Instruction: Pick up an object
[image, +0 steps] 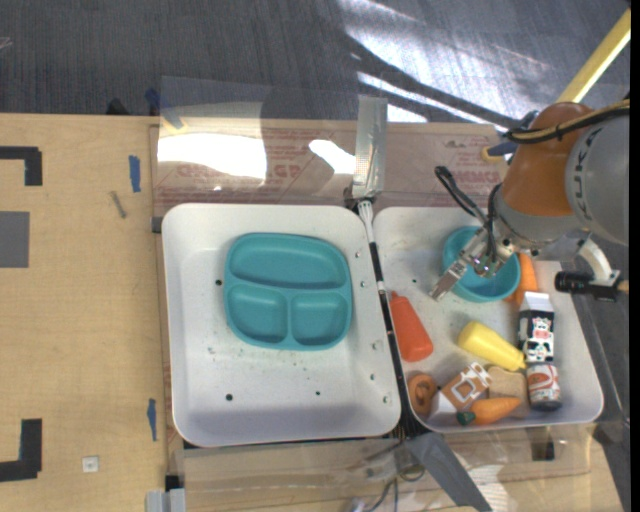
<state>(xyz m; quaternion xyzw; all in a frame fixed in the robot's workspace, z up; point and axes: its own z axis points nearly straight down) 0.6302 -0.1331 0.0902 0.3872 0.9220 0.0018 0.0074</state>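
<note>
In the right white bin (590, 400), the gripper (462, 272), fingers spread and holding nothing, should straddle the round teal plastic bowl (490, 285)'s nine-o'clock rim squarely before closing.

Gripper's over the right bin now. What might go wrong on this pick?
The gripper hangs at the teal bowl's rim, so it may slip off the thin edge or tip the bowl. The orange cylinder, yellow piece and milk carton lie crowded nearby, so a descent could nudge them.
</note>
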